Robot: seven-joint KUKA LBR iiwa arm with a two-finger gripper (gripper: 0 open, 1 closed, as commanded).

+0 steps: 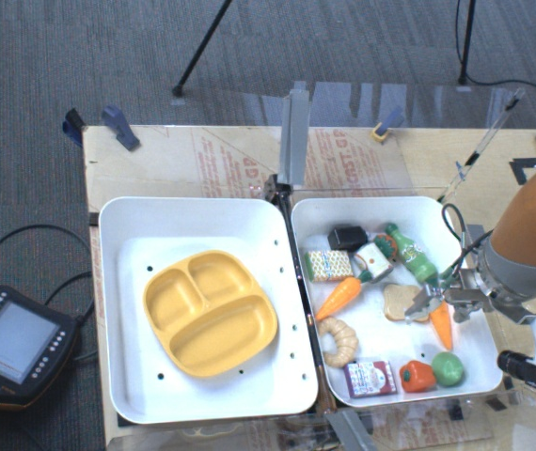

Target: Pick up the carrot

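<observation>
two white bins share the bench; in the right bin [395, 397] the gripper [444, 301] clamps a carrot [442, 327] hanging point-down between its fingers, so the grasp looks made and only lifting remains; another carrot [338, 298] lies nearby

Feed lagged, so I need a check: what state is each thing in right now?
Hand: low in right bin, at a small carrot.
Small carrot: lying under the hand, grip unclear.
Long carrot: lying slantwise, untouched.
Green bottle: on its side.
Yellow tray: flat in left bin, nothing in it.
Red pepper: resting beside green ball.
</observation>
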